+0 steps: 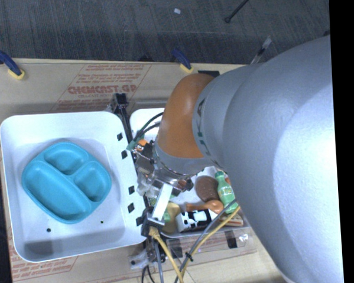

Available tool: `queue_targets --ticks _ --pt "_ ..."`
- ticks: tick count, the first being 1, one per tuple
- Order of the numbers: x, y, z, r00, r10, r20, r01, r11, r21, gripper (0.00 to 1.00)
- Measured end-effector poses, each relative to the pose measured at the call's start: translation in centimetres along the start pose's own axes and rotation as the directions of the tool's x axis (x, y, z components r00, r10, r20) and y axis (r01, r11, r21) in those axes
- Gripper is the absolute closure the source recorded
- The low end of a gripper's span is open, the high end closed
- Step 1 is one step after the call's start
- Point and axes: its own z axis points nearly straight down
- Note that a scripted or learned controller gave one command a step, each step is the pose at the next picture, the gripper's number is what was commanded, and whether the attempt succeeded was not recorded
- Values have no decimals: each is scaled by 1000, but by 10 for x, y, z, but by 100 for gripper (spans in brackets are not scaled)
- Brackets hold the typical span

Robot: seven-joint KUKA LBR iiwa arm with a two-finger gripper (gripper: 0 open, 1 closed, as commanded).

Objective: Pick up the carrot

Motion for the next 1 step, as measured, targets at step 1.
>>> queue_targets --ticks 1 --pt "1 -1 -9 1000 -14 2 14 1000 7 100"
